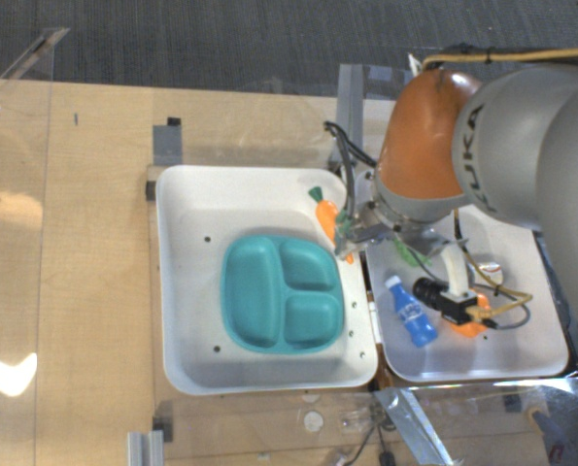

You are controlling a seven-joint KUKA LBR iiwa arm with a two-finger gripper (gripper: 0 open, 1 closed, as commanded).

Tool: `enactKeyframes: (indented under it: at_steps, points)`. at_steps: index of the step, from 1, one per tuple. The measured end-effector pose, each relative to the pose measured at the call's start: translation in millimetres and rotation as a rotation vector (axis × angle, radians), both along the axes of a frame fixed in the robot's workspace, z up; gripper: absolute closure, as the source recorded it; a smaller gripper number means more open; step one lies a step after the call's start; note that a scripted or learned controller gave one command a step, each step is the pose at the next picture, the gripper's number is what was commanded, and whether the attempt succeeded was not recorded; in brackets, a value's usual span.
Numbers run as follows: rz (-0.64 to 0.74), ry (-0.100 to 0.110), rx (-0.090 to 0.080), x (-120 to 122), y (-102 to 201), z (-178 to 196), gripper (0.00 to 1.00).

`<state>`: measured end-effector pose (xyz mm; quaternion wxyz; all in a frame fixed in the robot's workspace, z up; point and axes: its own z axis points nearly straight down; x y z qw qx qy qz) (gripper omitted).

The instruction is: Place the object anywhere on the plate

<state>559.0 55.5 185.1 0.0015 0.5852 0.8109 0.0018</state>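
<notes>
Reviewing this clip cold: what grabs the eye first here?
The big grey arm with its orange band fills the upper right, its gripper low at the left bin's right wall. A teal divided plate sits in the middle of the left bin, with an orange carrot beside the gripper. The right bin holds a blue bottle among other items.

The grey arm (483,144) reaches in from the right, wrist angled downward.
</notes>
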Motion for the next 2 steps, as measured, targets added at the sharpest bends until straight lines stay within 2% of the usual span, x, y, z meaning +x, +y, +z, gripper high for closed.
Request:
enactKeyframes:
  at_steps: [1, 2]
  points:
    - [-0.056, 0.001, 0.0, -60.7, 25.7, -0.6, 1.0]
    - [-0.057, 0.001, 0.001, -60.6, 25.2, -0.5, 0.0]
